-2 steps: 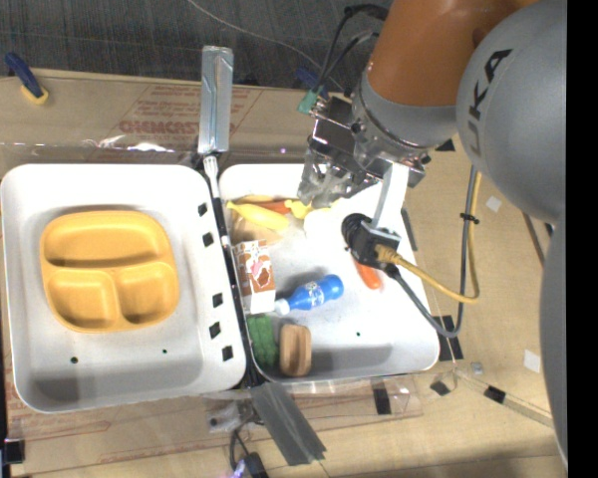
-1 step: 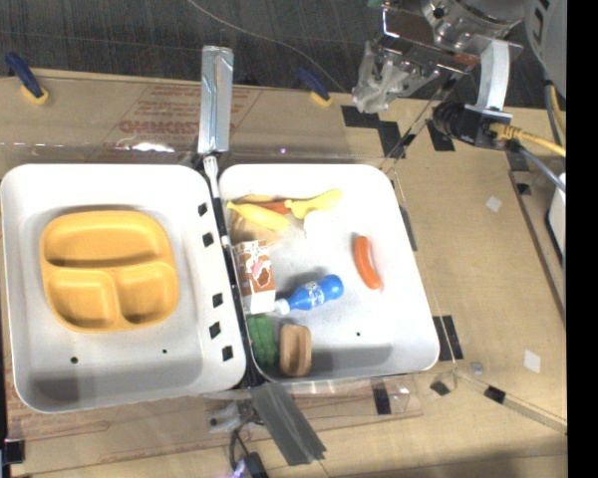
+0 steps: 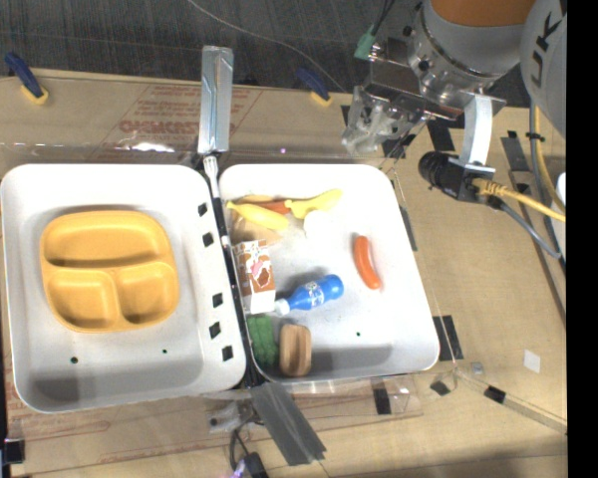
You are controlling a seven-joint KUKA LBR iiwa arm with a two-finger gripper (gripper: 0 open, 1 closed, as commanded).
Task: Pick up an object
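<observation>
The right bin (image 3: 404, 267) holds several small items. An orange sausage-shaped piece (image 3: 367, 262) lies toward its right side. A blue and white bottle (image 3: 312, 294) lies near the middle. A yellow banana (image 3: 314, 203) and an orange-yellow piece (image 3: 259, 213) sit at the back, with a brown and white packet (image 3: 256, 266) along the left wall. A green piece (image 3: 264, 339) and a tan block (image 3: 295, 349) rest at the front left. My gripper (image 3: 371, 132) hangs above the bin's back rim, its clear fingers holding nothing that I can see.
The left bin (image 3: 20, 267) carries a yellow divided tray (image 3: 108, 268). A grey divider strip (image 3: 215, 98) stands between the bins at the back. Black and yellow cables (image 3: 498, 192) run off to the right of the right bin.
</observation>
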